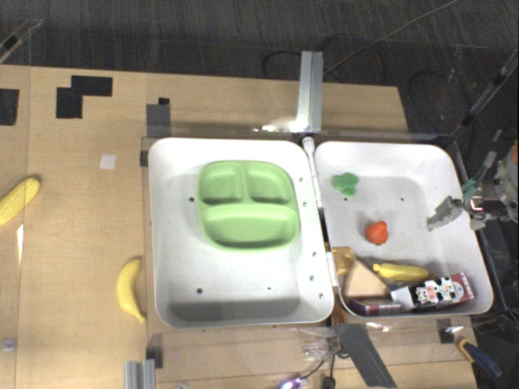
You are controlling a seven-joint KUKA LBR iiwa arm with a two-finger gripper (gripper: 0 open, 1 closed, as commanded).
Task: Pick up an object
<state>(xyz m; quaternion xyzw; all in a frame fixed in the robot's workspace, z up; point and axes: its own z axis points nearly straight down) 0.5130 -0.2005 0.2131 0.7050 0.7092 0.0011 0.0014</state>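
The right bin (405,162) holds several items. A small green piece (346,183) lies near its back left, and a red-orange ball (377,232) sits in the middle. Along the front wall are a yellow banana (401,272), a tan wedge (362,281), a dark stick-like item (375,306) and a patterned red, black and white box (439,291). My gripper (446,213) hangs at the bin's right side, to the right of the red-orange ball and apart from it. I see nothing held in it.
The left bin (174,241) carries a green divided plate (246,203). On the bench to the left lie a second banana (130,288) and a corn cob (18,200). A metal post (310,91) stands behind the bins' shared wall.
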